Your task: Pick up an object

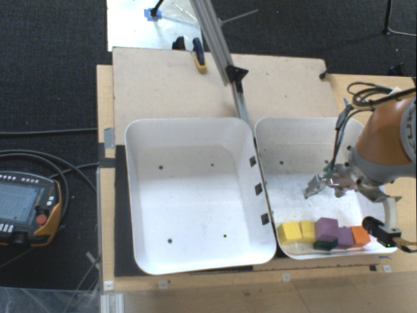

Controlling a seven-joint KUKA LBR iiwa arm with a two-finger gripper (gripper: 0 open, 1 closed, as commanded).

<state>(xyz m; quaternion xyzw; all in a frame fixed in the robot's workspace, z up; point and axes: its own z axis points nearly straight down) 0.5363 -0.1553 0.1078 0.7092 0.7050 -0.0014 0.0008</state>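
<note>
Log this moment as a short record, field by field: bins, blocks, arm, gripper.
left bin: white bin, shallow, beside the other
right bin: white bin holding all the blocks
blocks: yellow blocks, purple blocks, dark green block, orange block, packed along the near wall
arm: grey with orange band, reaching in from the right
gripper: gripper above the right bin's floor, behind the blocks, nothing visibly held

Grey arm point(391, 150), orange band, black cables, metal fingers point(314, 188).
</note>
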